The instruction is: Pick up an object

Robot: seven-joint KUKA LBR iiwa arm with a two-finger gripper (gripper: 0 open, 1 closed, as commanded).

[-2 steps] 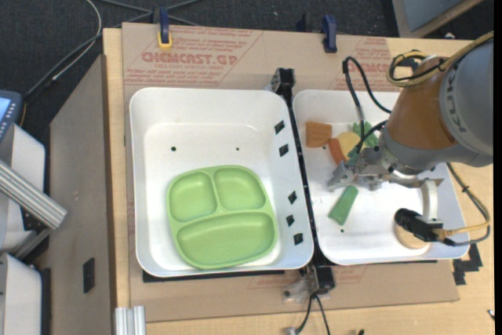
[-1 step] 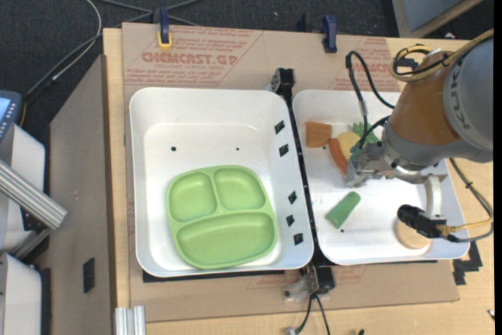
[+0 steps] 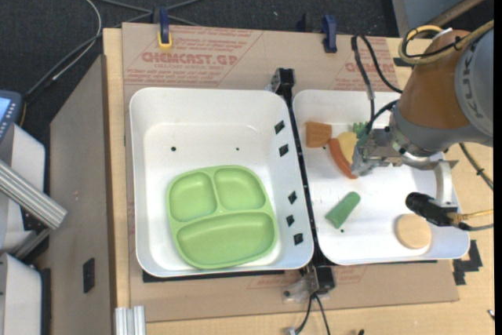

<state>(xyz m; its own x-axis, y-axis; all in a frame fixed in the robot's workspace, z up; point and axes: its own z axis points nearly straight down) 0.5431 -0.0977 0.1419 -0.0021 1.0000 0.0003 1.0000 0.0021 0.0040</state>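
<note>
Green block (image 3: 343, 210) lies just below the hand (image 3: 363, 161) — apart.

Two white bins are seen side by side on a bench. A green divided plate (image 3: 222, 216) lies in the left bin (image 3: 149, 169), toward its near edge. In the right bin (image 3: 376, 243), the gripper (image 3: 367, 155) is lowered beside orange pieces (image 3: 336, 147); a green block (image 3: 343, 210) and tan disc (image 3: 412, 232) lie nearer the front edge.
</note>
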